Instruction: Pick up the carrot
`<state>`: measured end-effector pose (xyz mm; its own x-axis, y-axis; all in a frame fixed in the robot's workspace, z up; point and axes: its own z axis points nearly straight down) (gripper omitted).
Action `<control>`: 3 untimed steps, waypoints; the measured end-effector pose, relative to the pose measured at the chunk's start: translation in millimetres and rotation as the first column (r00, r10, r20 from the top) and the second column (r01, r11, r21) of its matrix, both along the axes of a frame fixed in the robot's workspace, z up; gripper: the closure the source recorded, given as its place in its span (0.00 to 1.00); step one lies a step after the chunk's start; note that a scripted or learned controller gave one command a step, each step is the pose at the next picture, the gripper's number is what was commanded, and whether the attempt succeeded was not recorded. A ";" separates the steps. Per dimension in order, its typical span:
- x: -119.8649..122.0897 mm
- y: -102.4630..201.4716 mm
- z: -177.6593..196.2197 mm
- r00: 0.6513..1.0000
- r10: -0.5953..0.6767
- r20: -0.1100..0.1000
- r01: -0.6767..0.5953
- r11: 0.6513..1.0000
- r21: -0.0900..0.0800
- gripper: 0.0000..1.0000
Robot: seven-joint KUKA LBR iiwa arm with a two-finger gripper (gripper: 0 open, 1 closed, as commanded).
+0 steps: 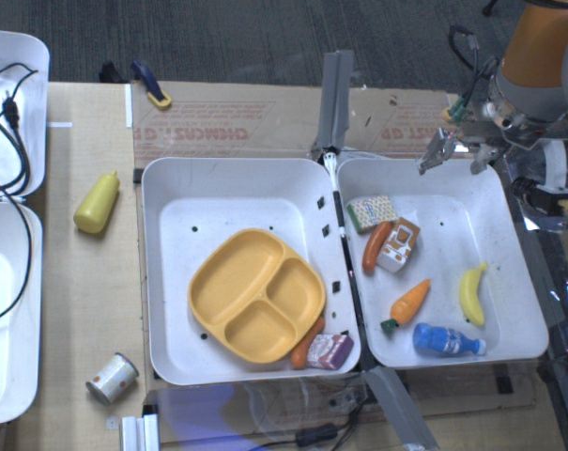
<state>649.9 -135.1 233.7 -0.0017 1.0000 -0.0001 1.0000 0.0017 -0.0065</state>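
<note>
Trouble is likely: the claw [459, 148], seemingly spread and unladen at upper right, is far from the carrot [407, 303], crowded by the bottle [447, 340].

Orange carrot [409, 303]; yellow banana [470, 294]

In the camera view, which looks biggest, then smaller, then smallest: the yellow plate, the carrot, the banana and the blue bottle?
1. Yellow divided plate, clearly biggest.
2. Blue bottle, banana and carrot: all look about the same length, too close to rank. The bottle looks thickest.
</note>
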 end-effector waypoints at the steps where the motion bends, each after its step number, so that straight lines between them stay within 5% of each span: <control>1: -56.0 -0.4 -108.4 0.997 0.083 0.005 -0.083 0.997 0.001 0.00; 2: -92.1 18.0 -126.3 0.997 0.059 0.048 -0.058 0.998 -0.009 0.00; 3: -150.3 13.1 -127.6 0.997 0.053 0.047 -0.053 0.999 -0.008 0.00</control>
